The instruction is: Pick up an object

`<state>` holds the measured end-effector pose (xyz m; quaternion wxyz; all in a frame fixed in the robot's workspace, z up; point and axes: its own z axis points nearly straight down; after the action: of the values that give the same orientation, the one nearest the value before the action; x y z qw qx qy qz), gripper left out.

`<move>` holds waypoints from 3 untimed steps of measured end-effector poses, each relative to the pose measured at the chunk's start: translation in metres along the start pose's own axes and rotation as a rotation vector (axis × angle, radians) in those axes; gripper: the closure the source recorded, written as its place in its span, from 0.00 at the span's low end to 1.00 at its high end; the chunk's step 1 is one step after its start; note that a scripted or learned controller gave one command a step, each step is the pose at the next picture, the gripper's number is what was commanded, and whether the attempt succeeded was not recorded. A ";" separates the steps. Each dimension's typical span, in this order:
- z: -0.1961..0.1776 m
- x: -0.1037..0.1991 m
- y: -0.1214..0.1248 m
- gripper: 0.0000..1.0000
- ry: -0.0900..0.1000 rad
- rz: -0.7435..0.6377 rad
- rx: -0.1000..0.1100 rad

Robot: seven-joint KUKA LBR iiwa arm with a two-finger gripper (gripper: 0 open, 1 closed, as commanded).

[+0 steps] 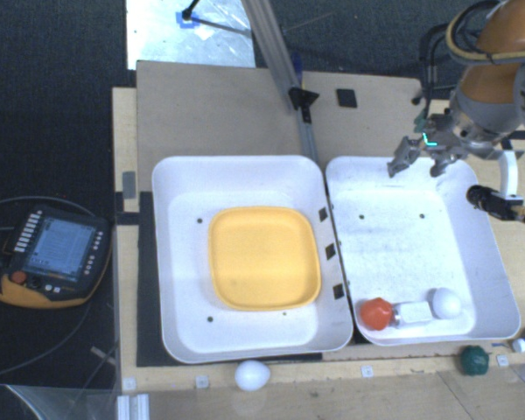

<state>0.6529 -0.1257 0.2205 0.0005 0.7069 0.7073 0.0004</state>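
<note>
Below the jaws, two shallow white plastic bins (245, 178) look smooth and faintly glossy, the square yellow plastic plate (264, 257) matt, the tan bench (219, 108) flat like unvarnished board.

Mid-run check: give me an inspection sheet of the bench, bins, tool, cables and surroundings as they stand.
Surface: bench bears two white bins, left bin and right bin.
Job's things: yellow plate in left bin; red ball, white ball and a clear piece at right bin's near edge.
Clutter: white egg and green ball outside the bins.
Tool: tool open over right bin's far edge, holding nothing.
Cables: cable loops on the arm.
Surroundings: pendant on dark floor.
</note>
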 end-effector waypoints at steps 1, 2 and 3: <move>0.000 0.000 0.000 0.00 0.000 0.000 0.000; 0.057 0.003 0.008 0.00 0.001 -0.001 0.005; 0.114 -0.001 -0.001 0.00 0.000 0.001 0.005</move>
<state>0.6521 -0.1267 0.1066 -0.0013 0.7071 0.7071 -0.0011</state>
